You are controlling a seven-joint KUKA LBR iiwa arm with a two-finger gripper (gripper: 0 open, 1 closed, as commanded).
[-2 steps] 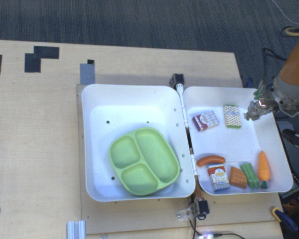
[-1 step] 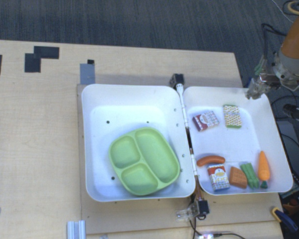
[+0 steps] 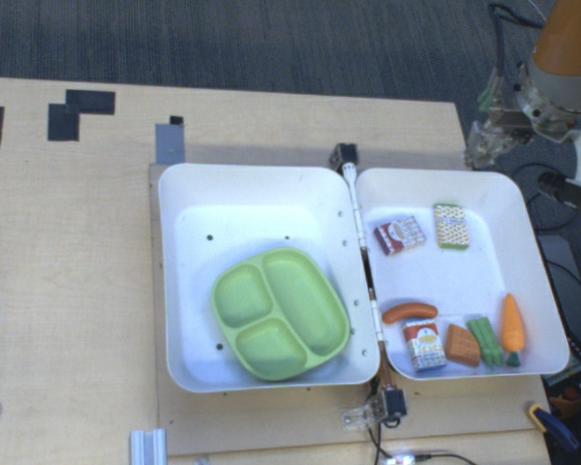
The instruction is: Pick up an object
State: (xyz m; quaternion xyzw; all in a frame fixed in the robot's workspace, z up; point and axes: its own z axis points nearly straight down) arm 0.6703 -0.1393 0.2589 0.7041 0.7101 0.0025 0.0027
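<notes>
Two shallow white bins sit side by side on a pale wooden table [image 3: 68, 289]. The left bin [image 3: 189, 197] holds a green three-compartment plate [image 3: 281, 313]. The right bin [image 3: 523, 221] carries the toy foods: a red-and-white packet [image 3: 399, 234] and a green-patterned packet [image 3: 451, 227] near its far side, and along the near edge a sausage [image 3: 410, 312], a small carton [image 3: 424, 345], a brown wedge [image 3: 462, 346], a green vegetable [image 3: 486, 341] and a carrot [image 3: 512, 323]. The gripper [image 3: 486, 143] hangs above the table just beyond the right bin's far corner, apart from every item; whether its fingers are spread or closed cannot be told.
</notes>
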